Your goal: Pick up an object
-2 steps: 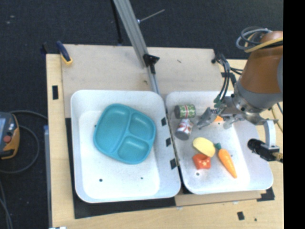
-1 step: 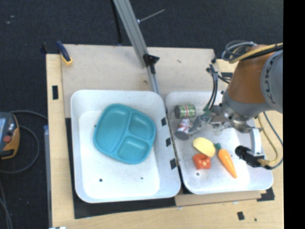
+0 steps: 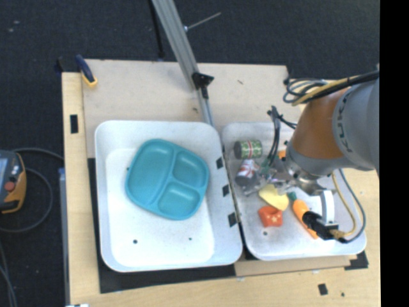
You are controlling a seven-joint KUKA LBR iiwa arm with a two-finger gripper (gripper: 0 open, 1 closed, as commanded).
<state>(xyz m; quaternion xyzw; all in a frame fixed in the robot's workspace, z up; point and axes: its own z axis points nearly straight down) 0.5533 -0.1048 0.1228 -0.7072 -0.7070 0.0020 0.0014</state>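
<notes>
Claw (image 3: 267, 179) grip unclear — above a pale yellow, wedge-shaped object (image 3: 275, 199).

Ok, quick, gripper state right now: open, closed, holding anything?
Gripper: cannot be told; it is low in the right bin among the small objects, its tip masked by the arm.

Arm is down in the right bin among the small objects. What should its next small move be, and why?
Probably a short straight lift to test the grasp: the gripper sits low over the yellow piece, beside the red block and green can, and the wrist hides any contact.
</notes>
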